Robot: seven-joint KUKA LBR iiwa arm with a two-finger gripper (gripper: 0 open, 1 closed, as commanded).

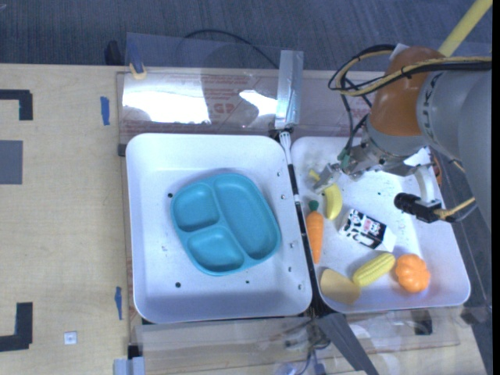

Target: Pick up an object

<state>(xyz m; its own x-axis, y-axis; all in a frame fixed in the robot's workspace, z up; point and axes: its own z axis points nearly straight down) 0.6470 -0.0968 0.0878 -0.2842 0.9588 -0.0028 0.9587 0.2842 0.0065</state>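
A: Starting at the near rim of the right bin [457, 291], what could it lift?

B: A pale yellow wedge [338, 284], a corn cob [373, 269] and a small orange pumpkin [412, 273] lie in a row near that rim. They look like hollow plastic play food, so I'd judge them light, stiff and rather slick. The corn cob's ridged sides should give the best purchase, taken across its narrow width.

A: And further in?

B: A black-and-white printed packet [365, 228] lies flat mid-bin; probably hard to get under. A carrot [314, 236] runs along the left wall, so close that one side is barely reachable. Just beyond it lies a banana [333, 201], curved and smooth, best squeezed across its middle.

A: Where's the claw?

B: The gripper [349, 165] is at the far side of that bin, just beyond the banana and above a few small scraps. Whether its claw is apart or together I cannot tell, and nothing is visibly in it.

A: The other bin?

B: It holds a blue divided plate [225, 223].
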